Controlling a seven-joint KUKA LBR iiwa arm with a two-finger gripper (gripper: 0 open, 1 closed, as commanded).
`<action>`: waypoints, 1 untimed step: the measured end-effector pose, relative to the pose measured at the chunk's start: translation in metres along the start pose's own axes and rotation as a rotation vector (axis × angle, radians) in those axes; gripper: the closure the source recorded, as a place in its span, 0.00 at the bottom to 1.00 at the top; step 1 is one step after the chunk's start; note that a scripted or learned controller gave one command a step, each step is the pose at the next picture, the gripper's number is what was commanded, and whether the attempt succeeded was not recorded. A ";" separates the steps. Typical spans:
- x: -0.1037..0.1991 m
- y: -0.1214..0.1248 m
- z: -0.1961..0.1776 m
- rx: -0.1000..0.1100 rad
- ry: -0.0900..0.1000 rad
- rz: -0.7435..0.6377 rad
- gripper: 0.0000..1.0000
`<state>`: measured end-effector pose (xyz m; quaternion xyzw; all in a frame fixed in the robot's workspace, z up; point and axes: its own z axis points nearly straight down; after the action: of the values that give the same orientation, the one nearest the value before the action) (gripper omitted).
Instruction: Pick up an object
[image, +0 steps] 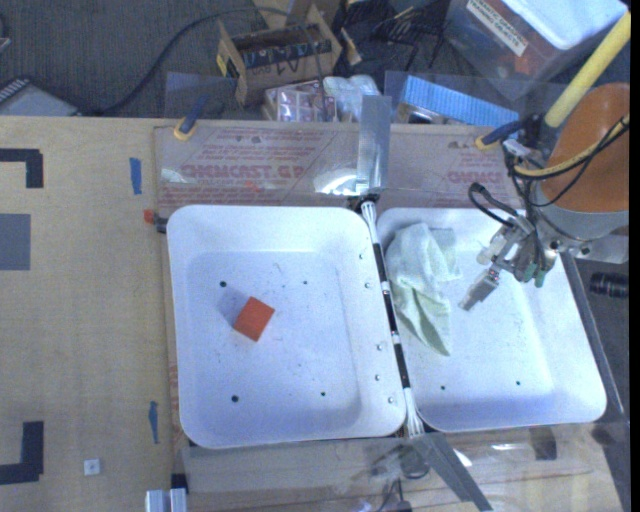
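Left bin (200, 240): one orange block (254, 319) sits left of centre on the bin floor, turned a bit off square w/ the bin walls, nothing touching it, plenty of room on all sides. White floor looks flat and smooth, a few dark specks.

Centre: the two bins meet along a ridge w/ a cable or strip running down it.

Right bin (570, 400): a crumpled pale cloth (422, 283) lies by the bin's left wall, long axis running roughly top to bottom of view, lower end tapering toward bin centre. The hand (483, 288) hangs just right of the cloth, near but apart, pointing down and left toward it. Nothing visible between the fingers; can't tell how far open they are at this res.

Judgement: cloth is far the nearer pick, lying left of the hand, a short reach. Block is well apart, across the ridge. Soft folds may slip from a pinch; bin wall close behind the cloth limits approach from the left.
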<state>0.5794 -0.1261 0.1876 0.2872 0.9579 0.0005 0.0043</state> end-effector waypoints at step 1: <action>0.012 0.015 0.096 -0.001 -0.001 0.045 0.00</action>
<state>0.5784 -0.1076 0.0914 0.3086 0.9512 0.0012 0.0050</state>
